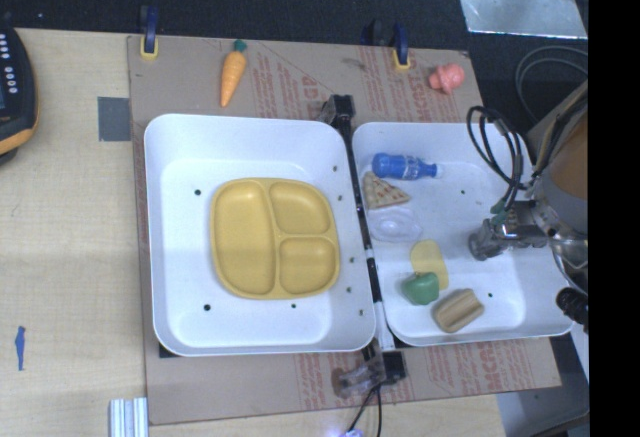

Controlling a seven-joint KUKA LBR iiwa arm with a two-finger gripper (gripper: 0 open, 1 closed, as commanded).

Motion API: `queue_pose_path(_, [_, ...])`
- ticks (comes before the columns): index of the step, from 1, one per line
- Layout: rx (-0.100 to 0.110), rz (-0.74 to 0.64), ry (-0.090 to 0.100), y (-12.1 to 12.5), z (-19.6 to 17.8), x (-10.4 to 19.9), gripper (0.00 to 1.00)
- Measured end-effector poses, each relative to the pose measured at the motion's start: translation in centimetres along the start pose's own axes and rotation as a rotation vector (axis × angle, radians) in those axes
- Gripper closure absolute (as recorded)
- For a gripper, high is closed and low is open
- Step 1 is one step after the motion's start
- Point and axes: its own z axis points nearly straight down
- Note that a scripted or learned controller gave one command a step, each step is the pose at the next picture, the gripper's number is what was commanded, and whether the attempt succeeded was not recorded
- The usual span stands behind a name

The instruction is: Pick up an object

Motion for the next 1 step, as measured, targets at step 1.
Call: queue_pose_path(1, [0.0, -0.01, 0.004, 4.0, -3.16, 4.95, 1.0])
